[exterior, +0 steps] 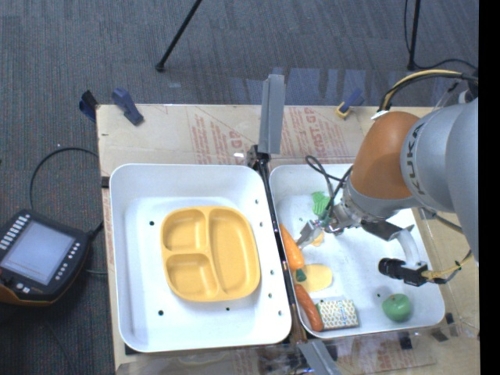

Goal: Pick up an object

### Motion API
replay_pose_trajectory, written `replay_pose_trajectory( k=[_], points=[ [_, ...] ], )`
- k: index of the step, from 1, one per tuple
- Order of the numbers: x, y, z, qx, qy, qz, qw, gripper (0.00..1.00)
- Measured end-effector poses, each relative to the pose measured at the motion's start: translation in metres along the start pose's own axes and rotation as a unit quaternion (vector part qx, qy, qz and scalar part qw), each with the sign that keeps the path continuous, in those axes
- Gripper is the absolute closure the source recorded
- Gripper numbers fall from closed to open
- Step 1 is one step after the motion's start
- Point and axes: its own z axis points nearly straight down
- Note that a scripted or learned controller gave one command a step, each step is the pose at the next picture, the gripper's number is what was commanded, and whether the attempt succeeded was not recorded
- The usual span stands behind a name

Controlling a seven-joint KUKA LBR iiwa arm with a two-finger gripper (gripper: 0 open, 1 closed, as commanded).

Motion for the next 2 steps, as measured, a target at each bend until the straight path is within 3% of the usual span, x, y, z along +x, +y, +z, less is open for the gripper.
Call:
replay_pose_trajectory(
  k=[1, 2],
  points=[
    [-0.062, 0.021, 0.000, 0.000, 0.001, 0.101, 0.9949, 0.00],
    [-0.062, 0.021, -0.010, 0.000, 0.001, 0.100, 0.9949, 1.00]
  ],
)
